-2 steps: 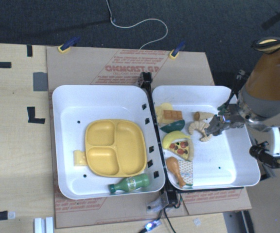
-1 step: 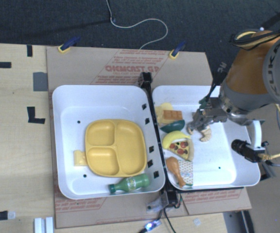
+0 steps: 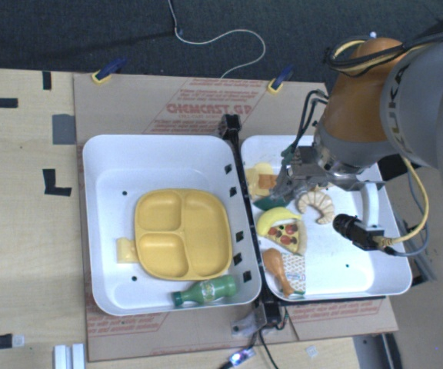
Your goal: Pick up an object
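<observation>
The big grey arm's gripper (image 3: 292, 177) is down in the right white bin (image 3: 360, 279) by a toy pizza slice (image 3: 284, 233), yellow lemon (image 3: 271, 220) and croissant (image 3: 316, 201), its grip too hidden to tell.

I am watched by a single camera, fixed high over the bench and tilted, so it looks down on me at a slant. It sits far enough back to take in both white bins whole: the left bin (image 3: 98, 206) lies well off to the side of my gripper (image 3: 292, 177), across the divider, and the right bin (image 3: 360, 283) spreads beneath it. My arm (image 3: 375, 98) enters from the frame's right, its bulk looming large because it rises toward the lens. Beyond my gripper, at the frame's top, dark floor (image 3: 68, 14) shows past the cardboard sheet (image 3: 198, 106) under the bins.
</observation>
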{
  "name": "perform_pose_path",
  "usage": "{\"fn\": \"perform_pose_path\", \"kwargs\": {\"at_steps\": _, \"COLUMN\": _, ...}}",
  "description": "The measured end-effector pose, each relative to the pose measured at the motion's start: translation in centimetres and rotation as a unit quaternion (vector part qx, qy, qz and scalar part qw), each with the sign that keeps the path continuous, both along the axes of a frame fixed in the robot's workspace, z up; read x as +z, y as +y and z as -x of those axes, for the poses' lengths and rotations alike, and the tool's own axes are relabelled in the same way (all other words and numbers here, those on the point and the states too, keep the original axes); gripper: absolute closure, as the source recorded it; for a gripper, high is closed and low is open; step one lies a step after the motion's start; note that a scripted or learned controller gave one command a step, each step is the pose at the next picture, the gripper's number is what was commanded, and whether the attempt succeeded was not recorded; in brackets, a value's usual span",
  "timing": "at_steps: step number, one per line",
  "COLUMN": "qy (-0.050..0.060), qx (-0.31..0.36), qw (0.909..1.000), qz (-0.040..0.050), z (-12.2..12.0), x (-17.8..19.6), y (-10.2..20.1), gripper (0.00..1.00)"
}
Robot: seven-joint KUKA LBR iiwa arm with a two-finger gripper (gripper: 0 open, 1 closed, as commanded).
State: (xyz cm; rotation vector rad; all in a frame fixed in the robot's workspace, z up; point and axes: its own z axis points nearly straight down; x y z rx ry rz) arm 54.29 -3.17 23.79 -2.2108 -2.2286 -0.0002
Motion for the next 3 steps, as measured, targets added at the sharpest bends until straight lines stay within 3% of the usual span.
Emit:
{"fn": "perform_pose_path", "kwargs": {"at_steps": 1, "qy": 0.000, "qx": -0.001, "qw": 1.0000, "qz": 0.0007, "z": -1.3, "x": -1.6, "y": 5.4, "gripper": 1.00}}
{"fn": "perform_pose_path", "kwargs": {"at_steps": 2, "qy": -0.001, "qx": 0.000, "qw": 1.0000, "qz": 0.0001, "z": -3.9, "x": -0.8, "y": 10.2, "gripper": 1.00}}
{"fn": "perform_pose_path", "kwargs": {"at_steps": 3, "qy": 0.000, "qx": -0.003, "qw": 1.0000, "qz": 0.0014, "z": -5.0, "x": -1.9, "y": 12.7, "gripper": 1.00}}
